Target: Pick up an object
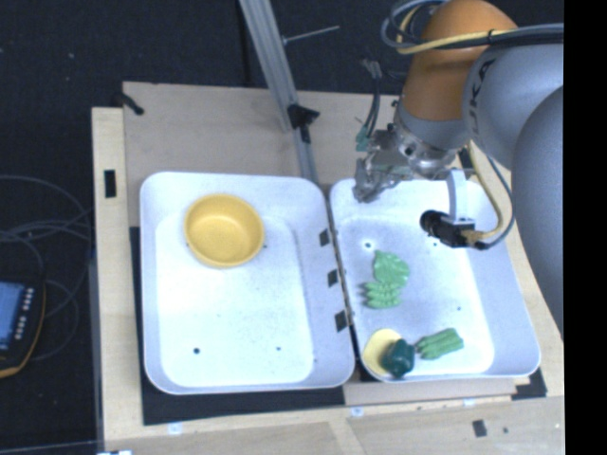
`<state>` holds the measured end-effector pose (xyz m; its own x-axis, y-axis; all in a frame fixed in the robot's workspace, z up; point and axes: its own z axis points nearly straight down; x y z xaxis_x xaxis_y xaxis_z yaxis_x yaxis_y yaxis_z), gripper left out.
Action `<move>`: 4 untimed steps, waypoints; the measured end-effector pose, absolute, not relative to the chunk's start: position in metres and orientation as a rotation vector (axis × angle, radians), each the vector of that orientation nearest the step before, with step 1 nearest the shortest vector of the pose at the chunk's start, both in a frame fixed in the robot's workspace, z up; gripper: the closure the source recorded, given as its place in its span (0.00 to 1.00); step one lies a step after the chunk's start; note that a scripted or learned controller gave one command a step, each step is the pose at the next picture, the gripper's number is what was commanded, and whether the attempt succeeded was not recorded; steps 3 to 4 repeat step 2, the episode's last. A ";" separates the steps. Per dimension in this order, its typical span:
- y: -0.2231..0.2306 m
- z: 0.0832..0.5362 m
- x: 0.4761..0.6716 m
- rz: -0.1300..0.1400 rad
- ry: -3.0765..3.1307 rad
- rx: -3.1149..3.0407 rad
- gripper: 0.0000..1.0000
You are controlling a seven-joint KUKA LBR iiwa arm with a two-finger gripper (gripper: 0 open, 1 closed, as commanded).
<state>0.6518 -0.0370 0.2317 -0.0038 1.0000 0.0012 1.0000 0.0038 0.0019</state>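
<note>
Bench bore two white bins (237,373) | gripper (368,190) hovered over right bin's far-left corner, finger state unclear | green toy (386,280) lay mid-bin | step: approach; next: move over toy, descend.

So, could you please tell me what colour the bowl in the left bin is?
Yellow; the bowl shows clearly in the camera view.

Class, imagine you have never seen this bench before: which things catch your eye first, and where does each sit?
The yellow bowl stands out, alone in the far part of the left bin. Next comes the grey arm's orange band at upper right, with the gripper over the far left corner of the right bin. In that bin, green toys lie mid-bin.
</note>
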 end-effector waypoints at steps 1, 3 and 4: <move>0.015 0.240 0.633 0.003 2.226 2.217 1.00; 0.063 0.230 0.625 0.001 2.225 2.218 1.00; 0.063 0.230 0.625 0.001 2.225 2.218 1.00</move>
